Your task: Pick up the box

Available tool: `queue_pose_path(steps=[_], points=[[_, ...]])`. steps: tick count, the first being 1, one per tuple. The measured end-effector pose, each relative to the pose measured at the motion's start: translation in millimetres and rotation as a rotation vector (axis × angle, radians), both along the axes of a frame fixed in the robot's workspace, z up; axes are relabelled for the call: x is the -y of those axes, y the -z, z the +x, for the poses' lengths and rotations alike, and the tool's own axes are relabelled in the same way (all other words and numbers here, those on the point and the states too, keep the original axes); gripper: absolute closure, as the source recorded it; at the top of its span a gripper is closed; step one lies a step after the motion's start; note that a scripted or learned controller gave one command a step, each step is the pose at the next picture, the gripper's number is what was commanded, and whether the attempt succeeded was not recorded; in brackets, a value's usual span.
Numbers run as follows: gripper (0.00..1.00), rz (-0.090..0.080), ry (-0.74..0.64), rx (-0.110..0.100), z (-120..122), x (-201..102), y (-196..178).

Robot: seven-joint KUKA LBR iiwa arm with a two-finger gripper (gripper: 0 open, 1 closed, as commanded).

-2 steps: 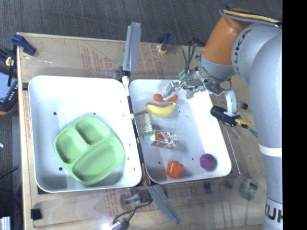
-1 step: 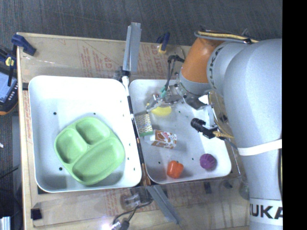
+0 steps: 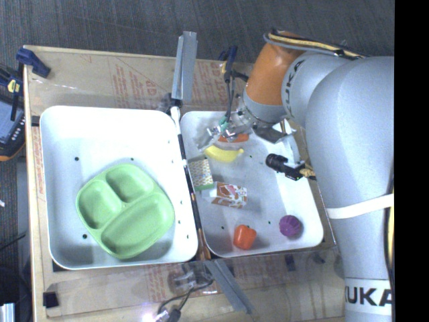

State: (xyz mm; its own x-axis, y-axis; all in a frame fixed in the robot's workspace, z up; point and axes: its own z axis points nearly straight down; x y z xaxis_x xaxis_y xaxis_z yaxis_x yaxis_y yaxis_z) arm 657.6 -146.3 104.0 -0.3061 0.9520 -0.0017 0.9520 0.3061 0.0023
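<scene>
The box [image 3: 230,194] is a small carton with red and white print, lying flat near the middle of the right bin [image 3: 305,200]. My gripper [image 3: 223,131] hangs over the far left part of that bin, just behind a yellow banana [image 3: 224,154] and well behind the box. Something red-orange [image 3: 234,138] shows right under the gripper; what it is I cannot make out. Nothing of the box is touched by the gripper.
A grey striped block [image 3: 200,173] lies against the right bin's left wall beside the box. An orange pepper [image 3: 244,236] and a purple fruit [image 3: 290,226] rest near the front wall. The left bin [image 3: 60,133] holds a green divided plate [image 3: 125,210].
</scene>
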Motion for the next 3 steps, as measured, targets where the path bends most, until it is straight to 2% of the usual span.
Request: queue_pose_path(steps=[1,2,3], points=[[0.0,-0.002,-0.116,-0.005,-0.5,-19.1,7.2],[0.0,0.0,0.081,-0.001,0.1,35.2,-6.8],[0.0,0.0,0.116,-0.006,-16.5,-2.9,12.2]])
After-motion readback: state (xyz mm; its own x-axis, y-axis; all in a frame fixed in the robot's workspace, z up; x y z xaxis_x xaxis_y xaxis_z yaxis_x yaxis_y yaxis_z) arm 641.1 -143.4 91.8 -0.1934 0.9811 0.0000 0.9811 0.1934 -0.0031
